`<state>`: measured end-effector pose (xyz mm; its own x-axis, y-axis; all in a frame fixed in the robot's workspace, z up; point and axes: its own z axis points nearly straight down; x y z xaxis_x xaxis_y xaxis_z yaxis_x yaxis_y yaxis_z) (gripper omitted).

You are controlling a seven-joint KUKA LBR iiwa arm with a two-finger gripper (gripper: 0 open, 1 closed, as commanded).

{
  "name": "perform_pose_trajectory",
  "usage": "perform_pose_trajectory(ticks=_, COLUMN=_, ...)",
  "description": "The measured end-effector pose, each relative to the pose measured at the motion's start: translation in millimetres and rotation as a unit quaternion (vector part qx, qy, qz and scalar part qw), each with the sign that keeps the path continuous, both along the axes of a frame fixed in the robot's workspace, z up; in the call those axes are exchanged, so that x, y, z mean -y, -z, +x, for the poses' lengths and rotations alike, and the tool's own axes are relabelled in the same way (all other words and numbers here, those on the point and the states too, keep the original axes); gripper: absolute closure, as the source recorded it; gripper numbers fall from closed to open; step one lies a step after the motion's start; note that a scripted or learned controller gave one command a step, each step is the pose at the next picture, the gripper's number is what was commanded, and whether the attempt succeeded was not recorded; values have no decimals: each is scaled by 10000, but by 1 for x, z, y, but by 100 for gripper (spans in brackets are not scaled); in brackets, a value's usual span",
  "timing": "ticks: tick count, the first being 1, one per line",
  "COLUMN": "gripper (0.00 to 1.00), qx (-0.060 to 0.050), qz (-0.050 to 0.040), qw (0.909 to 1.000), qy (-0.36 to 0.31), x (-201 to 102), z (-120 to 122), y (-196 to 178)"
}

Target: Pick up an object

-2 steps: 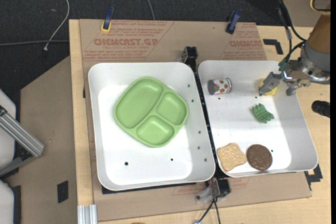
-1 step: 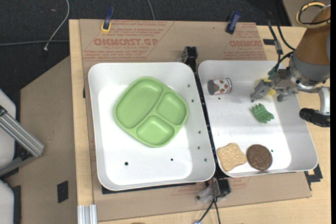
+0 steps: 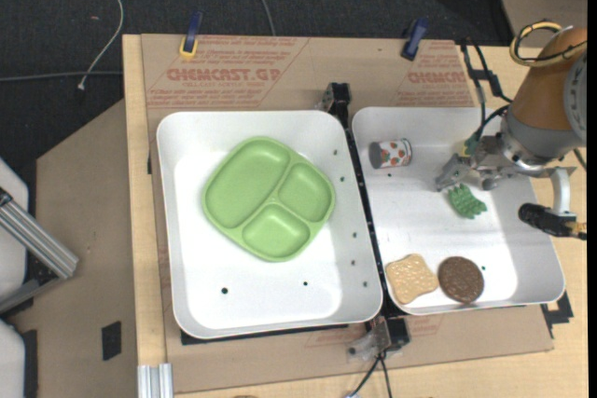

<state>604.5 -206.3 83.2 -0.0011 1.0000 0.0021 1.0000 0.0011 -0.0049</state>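
**Reaching down for the green thing**

Hanging low in the right bin, the gripper has its fingers spread apart, with nothing between them. Right beside it, toward the front, lies a small green leafy toy; I think that is what it wants. Next it should drop straight onto the toy and squeeze. A little farther off lies a small can. Farther still sit a cracker and a brown cookie. Farthest is the green tray.

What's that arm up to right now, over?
Gripper low in right bin, just above green leafy toy; nothing seen between fingers. Small can, cracker, brown cookie lie apart, not blocking.
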Motion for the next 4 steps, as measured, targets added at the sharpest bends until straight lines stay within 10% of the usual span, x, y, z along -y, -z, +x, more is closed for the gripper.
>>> perform_pose_trajectory(ticks=1, gripper=100, qx=24, qz=-3, qw=10000, qy=-4, x=0, z=1, y=-14)
perform_pose_trajectory(ticks=4, gripper=100, qx=62, qz=-22, qw=10000, qy=-5, x=-4, z=11, y=-174)
